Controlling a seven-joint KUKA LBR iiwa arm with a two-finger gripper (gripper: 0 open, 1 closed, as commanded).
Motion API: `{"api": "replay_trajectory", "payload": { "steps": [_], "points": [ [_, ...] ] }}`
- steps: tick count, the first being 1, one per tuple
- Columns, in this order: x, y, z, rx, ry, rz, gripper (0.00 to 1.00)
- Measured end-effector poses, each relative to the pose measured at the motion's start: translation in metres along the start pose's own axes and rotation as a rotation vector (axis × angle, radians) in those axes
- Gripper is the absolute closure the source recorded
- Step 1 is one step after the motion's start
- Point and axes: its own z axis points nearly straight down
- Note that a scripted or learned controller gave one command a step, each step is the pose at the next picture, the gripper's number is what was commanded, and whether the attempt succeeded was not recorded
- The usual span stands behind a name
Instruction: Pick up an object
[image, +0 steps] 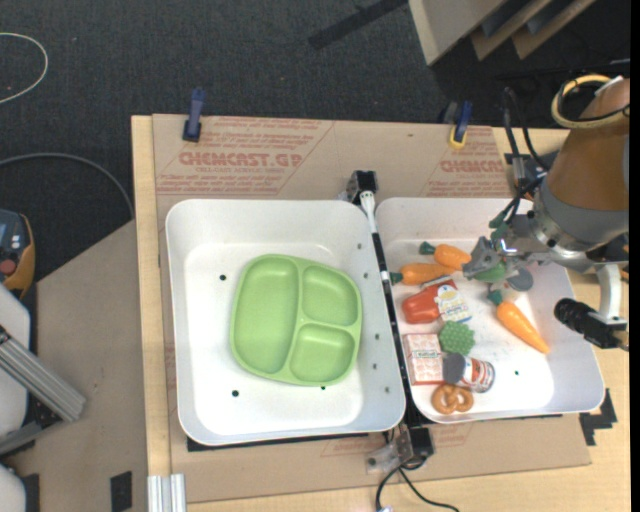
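The right bin (575, 395) holds several toy foods. Two orange carrots (452, 256) (422, 272) lie at its upper left, and a third carrot (524, 326) lies toward the right. A red packet (428, 303), a green broccoli piece (457, 337), a red-and-white card (423, 358), a small can (474, 374) and a pretzel (452, 399) sit lower down. My gripper (497, 270) hangs low over the bin's upper middle, just right of the top carrot and above the third one. Its tips blur into the metal parts.
The left bin (190, 300) carries a green divided plate (295, 320). A black clip (362, 185) sits on the ridge between the bins. Blue clamps (193, 113) (460, 122) hold the cardboard at the back. The arm's grey and orange body (590, 180) covers the right bin's far corner.
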Motion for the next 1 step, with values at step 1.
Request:
{"api": "replay_trajectory", "payload": {
  "steps": [1],
  "points": [
    [0.0951,-0.0026,0.0119,0.018,0.006,0.002,1.00]
  ]
}}
